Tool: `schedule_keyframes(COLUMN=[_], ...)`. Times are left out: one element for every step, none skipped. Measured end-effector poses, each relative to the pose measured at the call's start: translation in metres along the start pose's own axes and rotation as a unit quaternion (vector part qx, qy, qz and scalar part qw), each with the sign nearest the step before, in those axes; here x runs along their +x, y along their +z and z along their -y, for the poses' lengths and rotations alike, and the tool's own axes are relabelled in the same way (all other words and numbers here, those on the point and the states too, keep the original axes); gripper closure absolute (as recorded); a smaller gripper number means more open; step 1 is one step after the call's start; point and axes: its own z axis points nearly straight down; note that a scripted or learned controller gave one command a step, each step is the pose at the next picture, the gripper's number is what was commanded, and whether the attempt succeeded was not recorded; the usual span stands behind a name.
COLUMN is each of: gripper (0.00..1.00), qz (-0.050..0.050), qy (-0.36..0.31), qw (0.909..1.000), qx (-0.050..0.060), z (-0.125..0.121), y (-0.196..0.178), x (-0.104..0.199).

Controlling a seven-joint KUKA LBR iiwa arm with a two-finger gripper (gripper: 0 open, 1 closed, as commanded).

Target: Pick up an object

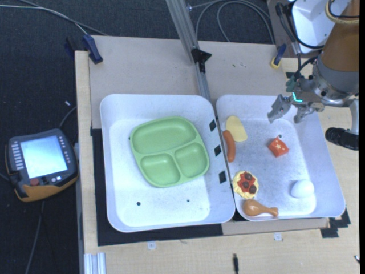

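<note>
Plainly the likeliest target is the small red object (278, 146), lying loose on the floor of the right bin (319, 153) just below the gripper (290, 111) and apart from everything else. The jaws stand spread with nothing between them, hanging over the bin's upper part. To take the red piece well, I judge the gripper should come down squarely over it so one finger lands on each side, then close only once low enough to catch its body.

Farther below the jaws lies a white ball (301, 188); off to their left, against the bin wall, sit a yellow piece (236, 129) and a sausage (230, 145), with a little pizza (246, 183) and a drumstick (259, 209) lower still. A green divided plate (169, 151) fills the left bin (114, 153).

The red object's exact shape is too small to tell, and the arm's upper part is cut off at the frame edge.
</note>
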Motion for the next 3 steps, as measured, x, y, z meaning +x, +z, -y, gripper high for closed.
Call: schedule_keyframes(gripper=[0.0, 0.0, 0.0], qz=[0.0, 0.0, 0.0], qy=[0.0, 0.0, 0.0], qw=[1.0, 1.0, 1.0], qx=[-0.001, 0.001, 0.001], z=[-0.001, -0.005, -0.002], y=[-0.001, 0.042, 0.1], x=[0.0, -0.003, 0.006])
